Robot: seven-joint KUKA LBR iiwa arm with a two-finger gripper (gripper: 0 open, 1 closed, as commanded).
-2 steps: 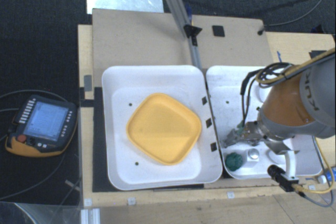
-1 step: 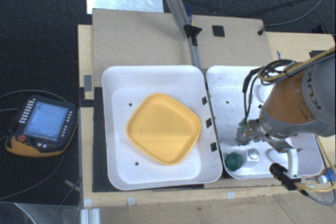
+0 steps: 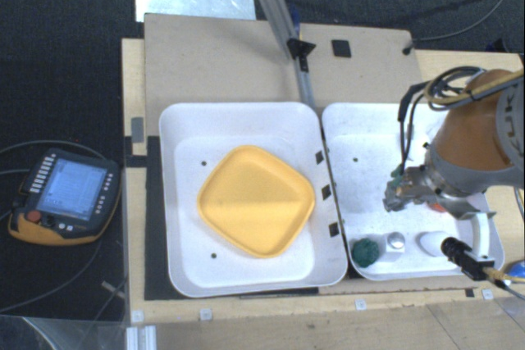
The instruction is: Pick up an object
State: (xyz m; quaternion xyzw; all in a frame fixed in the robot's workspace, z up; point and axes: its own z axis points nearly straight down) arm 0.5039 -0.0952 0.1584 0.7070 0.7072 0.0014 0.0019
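Note:
A yellow square plate (image 3: 257,199) lies in the left bin (image 3: 184,135). In the right bin (image 3: 361,135), along its near edge, sit a dark green round object (image 3: 366,251), a small silver-capped object (image 3: 395,242) and a white oval object (image 3: 430,243). My gripper (image 3: 399,197) hangs low over the right bin's middle, just above and behind the silver-capped object. The arm's orange band (image 3: 474,131) sits above it. Nothing shows between the fingers.
A slanted metal pole (image 3: 275,4) crosses the bench behind the bins. Black cables (image 3: 426,94) loop off the arm. A teach pendant (image 3: 66,194) lies on the floor at the left. A small red item (image 3: 439,209) peeks from beneath the wrist.

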